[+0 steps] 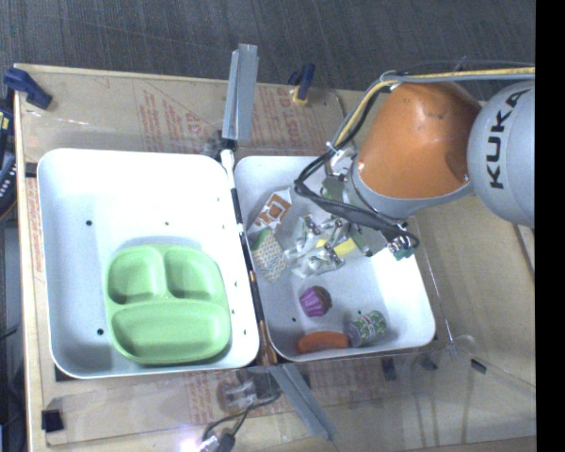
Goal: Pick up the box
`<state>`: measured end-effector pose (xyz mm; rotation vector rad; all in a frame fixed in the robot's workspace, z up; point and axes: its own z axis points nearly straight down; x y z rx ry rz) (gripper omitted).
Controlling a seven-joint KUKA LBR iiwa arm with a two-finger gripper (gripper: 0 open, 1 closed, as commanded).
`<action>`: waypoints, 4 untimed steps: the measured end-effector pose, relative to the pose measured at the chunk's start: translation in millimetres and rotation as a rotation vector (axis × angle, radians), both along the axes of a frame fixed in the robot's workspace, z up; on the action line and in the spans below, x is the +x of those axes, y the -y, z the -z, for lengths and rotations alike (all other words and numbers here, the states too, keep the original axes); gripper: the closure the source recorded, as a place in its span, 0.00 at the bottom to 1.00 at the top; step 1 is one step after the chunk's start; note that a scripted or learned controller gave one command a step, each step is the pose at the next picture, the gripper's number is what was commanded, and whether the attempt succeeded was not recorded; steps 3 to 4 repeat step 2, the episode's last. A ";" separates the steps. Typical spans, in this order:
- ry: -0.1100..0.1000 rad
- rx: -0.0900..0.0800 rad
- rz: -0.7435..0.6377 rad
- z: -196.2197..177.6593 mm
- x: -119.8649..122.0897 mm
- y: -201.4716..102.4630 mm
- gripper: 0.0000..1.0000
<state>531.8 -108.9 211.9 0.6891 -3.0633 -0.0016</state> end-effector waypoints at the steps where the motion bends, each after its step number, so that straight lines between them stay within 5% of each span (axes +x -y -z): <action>1: 0.000 0.000 -0.064 44.1 -25.3 46.2 1.00; 2: 0.006 -0.002 -0.370 -22.5 -28.7 53.5 1.00; 4: 0.006 -0.002 -0.370 -22.5 -28.7 53.5 1.00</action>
